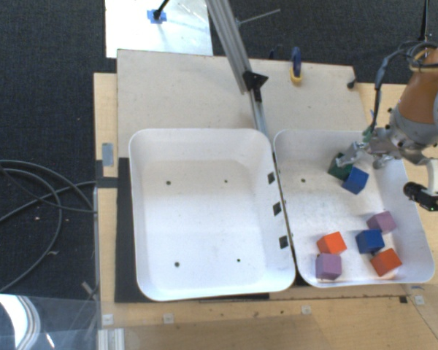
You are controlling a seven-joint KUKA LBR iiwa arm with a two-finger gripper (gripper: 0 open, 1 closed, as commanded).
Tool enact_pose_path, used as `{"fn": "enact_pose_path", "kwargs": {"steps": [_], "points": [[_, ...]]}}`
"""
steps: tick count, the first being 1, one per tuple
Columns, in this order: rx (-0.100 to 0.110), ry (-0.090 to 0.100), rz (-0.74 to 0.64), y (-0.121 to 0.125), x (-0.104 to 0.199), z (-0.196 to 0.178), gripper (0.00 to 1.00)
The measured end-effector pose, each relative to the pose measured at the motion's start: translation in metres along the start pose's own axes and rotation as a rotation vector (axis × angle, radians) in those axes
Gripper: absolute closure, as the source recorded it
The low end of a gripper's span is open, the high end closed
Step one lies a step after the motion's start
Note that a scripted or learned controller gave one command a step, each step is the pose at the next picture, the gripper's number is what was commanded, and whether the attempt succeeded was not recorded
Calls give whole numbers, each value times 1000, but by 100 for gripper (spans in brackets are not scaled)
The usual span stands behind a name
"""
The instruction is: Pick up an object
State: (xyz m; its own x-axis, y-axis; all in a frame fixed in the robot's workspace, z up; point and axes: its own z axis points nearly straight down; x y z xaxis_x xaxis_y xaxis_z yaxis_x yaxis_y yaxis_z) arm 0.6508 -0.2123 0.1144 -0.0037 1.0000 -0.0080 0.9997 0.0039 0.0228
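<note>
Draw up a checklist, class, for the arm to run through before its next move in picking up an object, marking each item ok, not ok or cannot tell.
1. Objects available in right bin: ok.
2. Gripper over that bin: ok.
3. Gripper near blue block and green object: ok.
4. An object held: cannot tell.
5. Blue block apart from green object: not ok, they touch.
6. Front cluster, such as the orange block, away from the gripper: ok.
</note>
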Motion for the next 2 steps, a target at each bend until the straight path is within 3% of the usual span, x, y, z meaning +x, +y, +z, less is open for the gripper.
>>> {"fn": "enact_pose_path", "kwargs": {"steps": [2], "points": [[-3, 1, 2, 4, 2, 4, 0]]}}
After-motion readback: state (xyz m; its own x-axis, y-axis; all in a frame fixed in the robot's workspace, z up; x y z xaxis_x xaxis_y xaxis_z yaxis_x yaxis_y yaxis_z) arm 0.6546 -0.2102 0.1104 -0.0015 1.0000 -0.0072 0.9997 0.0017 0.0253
